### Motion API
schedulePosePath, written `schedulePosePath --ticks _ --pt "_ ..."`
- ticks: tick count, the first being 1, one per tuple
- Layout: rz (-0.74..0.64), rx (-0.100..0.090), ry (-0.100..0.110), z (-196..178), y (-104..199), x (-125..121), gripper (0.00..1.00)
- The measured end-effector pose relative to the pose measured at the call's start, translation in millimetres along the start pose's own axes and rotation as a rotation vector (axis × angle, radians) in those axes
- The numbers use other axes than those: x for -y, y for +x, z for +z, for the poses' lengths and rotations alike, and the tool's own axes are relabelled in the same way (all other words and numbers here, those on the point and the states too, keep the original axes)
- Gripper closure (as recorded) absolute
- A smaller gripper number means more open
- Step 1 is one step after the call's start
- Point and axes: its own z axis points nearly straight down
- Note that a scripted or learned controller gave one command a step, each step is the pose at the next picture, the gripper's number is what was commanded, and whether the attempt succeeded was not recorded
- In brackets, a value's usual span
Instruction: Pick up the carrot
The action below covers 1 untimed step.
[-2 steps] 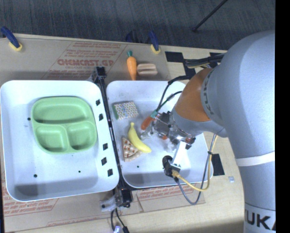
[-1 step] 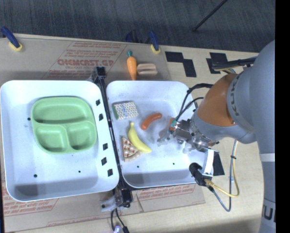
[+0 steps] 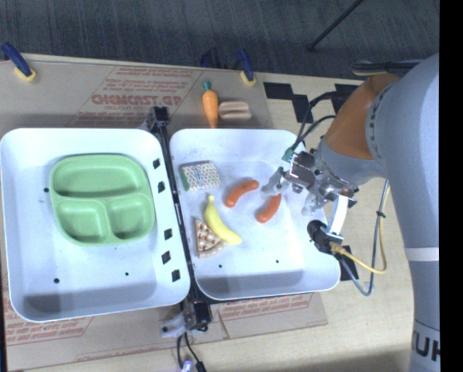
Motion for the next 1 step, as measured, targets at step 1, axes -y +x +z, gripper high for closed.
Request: schedulePosePath --ticks 1 --pt "0.040 0.000 0.003 21.8 -9.5 81.1 0.00"
